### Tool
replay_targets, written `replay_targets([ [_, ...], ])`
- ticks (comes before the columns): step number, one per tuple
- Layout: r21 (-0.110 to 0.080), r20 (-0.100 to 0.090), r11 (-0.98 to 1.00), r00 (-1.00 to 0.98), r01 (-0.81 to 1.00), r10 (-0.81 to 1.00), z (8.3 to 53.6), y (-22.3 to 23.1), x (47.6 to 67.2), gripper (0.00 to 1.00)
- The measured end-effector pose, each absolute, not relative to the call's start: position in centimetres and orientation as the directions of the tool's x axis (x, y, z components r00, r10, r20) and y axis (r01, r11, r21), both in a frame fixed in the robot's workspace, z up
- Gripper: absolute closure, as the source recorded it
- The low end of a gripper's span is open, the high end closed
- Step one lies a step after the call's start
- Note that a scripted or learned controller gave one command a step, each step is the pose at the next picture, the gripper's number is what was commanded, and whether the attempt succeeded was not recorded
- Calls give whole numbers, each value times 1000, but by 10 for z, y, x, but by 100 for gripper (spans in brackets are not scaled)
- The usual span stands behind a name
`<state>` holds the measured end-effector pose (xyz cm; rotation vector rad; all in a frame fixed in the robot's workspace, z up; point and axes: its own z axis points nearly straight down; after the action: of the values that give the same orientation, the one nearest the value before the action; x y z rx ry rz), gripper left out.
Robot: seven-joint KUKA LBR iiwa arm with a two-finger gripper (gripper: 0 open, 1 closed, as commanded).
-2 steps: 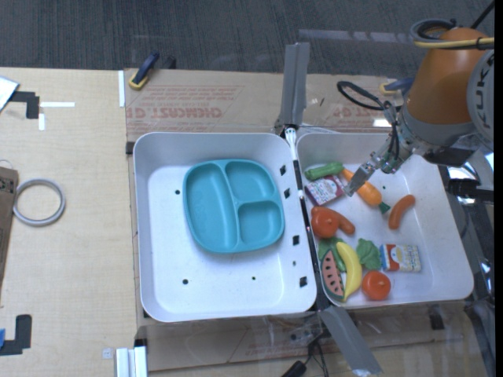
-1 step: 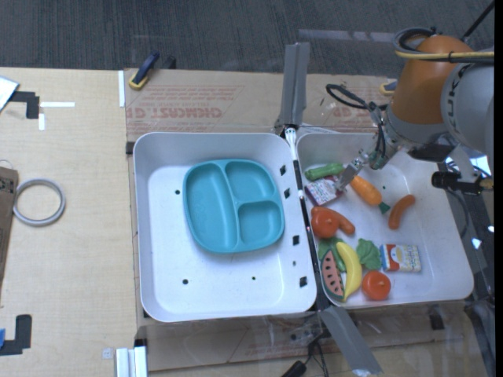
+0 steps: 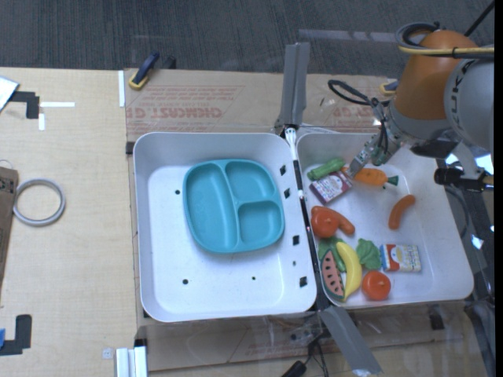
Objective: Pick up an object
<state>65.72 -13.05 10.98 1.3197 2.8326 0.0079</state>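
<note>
My gripper (image 3: 367, 162) hangs low over the back of the right bin (image 3: 452, 250), just above and to the left of an orange toy carrot (image 3: 369, 176) with a green top. The gripper's tip looks very close to the carrot, and contact cannot be judged from this angle. To the left of the gripper lie a green toy vegetable (image 3: 326, 167) and a small pink packet (image 3: 330, 187). An orange-red sausage (image 3: 401, 210) lies to the lower right of the carrot.
The right bin also holds a red pepper (image 3: 330, 222), a banana (image 3: 350, 265), a watermelon slice (image 3: 332, 275), a green leafy toy (image 3: 367, 251), a small carton (image 3: 401, 258) and a tomato (image 3: 376, 286). A blue divided plate (image 3: 234, 205) lies in the left bin (image 3: 157, 273). A tape roll (image 3: 36, 201) sits on the bench.
</note>
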Motion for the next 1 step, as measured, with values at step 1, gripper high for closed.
replay_targets([
  [1, 2, -3, 587, -587, 809, 809, 225, -66, 648, 100],
])
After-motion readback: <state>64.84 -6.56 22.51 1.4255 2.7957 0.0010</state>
